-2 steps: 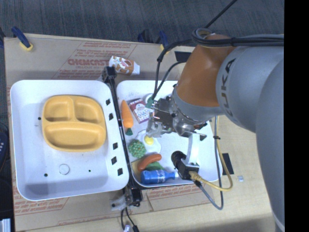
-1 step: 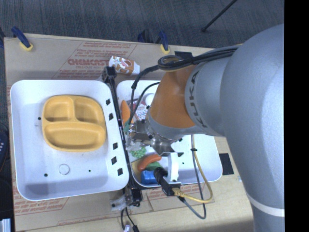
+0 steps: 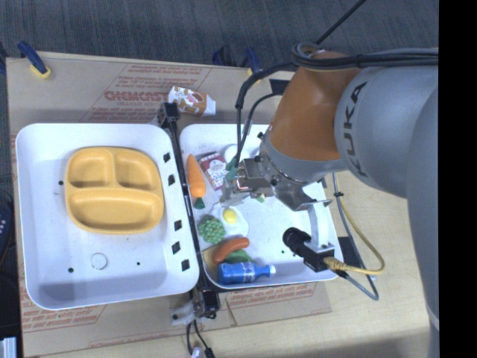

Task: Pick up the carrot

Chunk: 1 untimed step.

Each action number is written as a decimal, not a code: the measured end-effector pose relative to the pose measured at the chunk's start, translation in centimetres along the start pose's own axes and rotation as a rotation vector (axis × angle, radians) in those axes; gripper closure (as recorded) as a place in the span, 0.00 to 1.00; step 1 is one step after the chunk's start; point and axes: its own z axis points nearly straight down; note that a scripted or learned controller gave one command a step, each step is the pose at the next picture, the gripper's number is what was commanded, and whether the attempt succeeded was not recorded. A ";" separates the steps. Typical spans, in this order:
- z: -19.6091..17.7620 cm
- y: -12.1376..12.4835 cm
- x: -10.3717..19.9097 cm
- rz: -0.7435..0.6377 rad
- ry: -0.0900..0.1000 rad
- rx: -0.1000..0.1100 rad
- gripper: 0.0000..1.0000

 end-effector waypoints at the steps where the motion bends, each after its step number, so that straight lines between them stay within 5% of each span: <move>1: 7.5 -1.2 7.2 0.095 0.001 0.004 1.00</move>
